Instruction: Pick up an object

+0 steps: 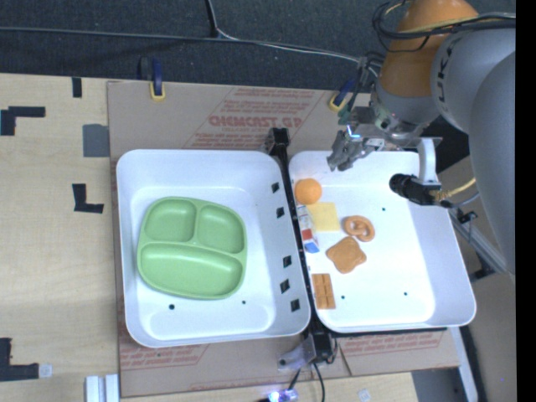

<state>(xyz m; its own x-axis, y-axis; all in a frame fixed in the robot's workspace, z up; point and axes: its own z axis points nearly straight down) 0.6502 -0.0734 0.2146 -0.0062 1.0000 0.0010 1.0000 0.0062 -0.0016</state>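
The right bin holds an orange ball, a yellow square block, a pretzel, a brown toast-shaped piece, a flat orange cracker and a small red-and-blue item against its left wall. My gripper hangs over the bin's far left corner, above and to the right of the orange ball. Its fingers stand slightly apart with nothing between them.
The left bin holds a green divided plate. A black divider with clips runs between the bins. Cables trail across the dark backdrop. The arm's grey body fills the upper right.
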